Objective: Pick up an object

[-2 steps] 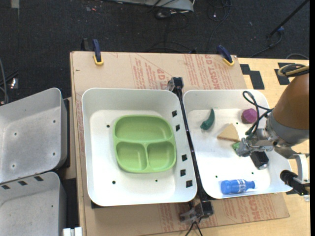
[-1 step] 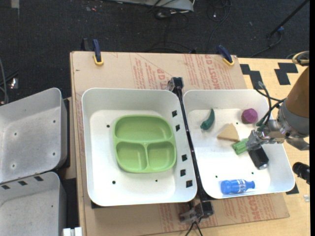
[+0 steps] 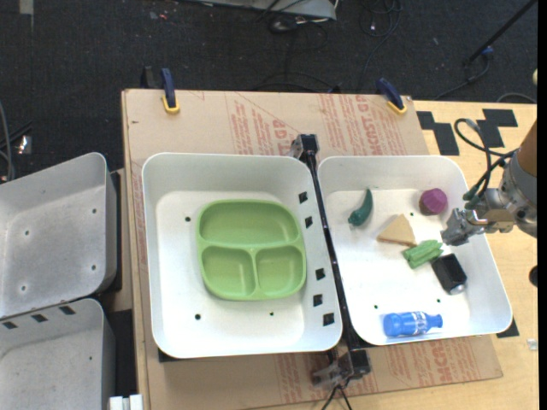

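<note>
- I see the grey metal two-finger gripper [image 3: 455, 231] reaching in from the right, low over the right-hand shallow white plastic bin [image 3: 487, 267], near its right wall.
- I cannot tell whether it is spread or closed; the tip is a small dark blur.
- Nothing visibly sits between its tips, so I log no hold.
- Bright green blocky plastic piece [image 3: 422, 253], ridged and slightly tilted, lies just beside the gripper tip, down-left of it; touching or not, I cannot tell.
- Black matte rectangular block [image 3: 449, 273] lies just below the gripper, close beside the green piece.
- Tan flat wedge, triangular [image 3: 397, 231], smooth-looking, sits just left of the green piece.
- Dark teal curved, pod-like object [image 3: 362, 209] lies up-left of the wedge, apart from it.
- Purple rounded ball-like object [image 3: 434, 200] sits near the bin's back wall, up-left of the gripper.
- Small blue plastic bottle with white label [image 3: 411, 323] lies on its side near the front wall, well apart from the others.
- Left-hand shallow white bin [image 3: 162, 254], rounded corners, holds a pale green three-compartment plastic tray [image 3: 252, 248], glossy, lying flat near the middle.
- Both bins rest on a brown cardboard sheet with red print [image 3: 256, 122], clamped at the back by two yellow-and-blue clips [image 3: 170, 94].
</note>
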